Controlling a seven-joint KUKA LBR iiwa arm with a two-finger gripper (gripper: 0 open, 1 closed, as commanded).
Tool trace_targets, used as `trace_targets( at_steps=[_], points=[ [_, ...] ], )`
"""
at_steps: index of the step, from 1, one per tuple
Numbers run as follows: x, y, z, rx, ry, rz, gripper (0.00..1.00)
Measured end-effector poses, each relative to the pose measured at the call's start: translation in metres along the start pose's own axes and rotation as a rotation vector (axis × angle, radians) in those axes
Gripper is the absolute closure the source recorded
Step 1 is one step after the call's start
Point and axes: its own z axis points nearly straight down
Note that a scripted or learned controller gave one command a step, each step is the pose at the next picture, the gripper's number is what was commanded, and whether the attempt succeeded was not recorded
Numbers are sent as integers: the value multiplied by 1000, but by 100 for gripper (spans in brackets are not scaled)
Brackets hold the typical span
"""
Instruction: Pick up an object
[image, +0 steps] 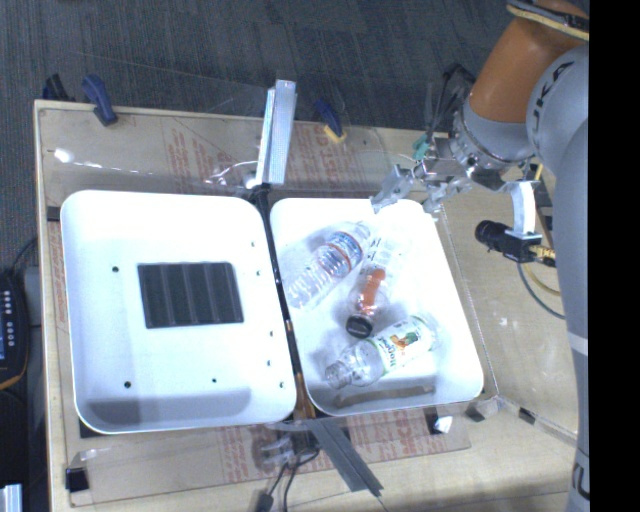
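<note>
Dark carpet floor (200, 40) behind wood bench (520, 420).

Bright, even light falls from overhead, and both white bins (160, 225) glare almost to pure white, their rims losing detail. A soft grey shadow pools along the near inside wall of the left bin. The clear bottles (325, 265) catch small highlights and blur into the white floor beneath them. The dark floor at the top stays dim and grainy. Overall the picture is slightly soft, with fine print on the bench (500, 330) unreadable
</note>
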Motion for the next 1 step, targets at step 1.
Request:
trace_targets(
  at_steps=[1],
  points=[
    [26,-31,1,-2,0,-77,0]
  ],
)
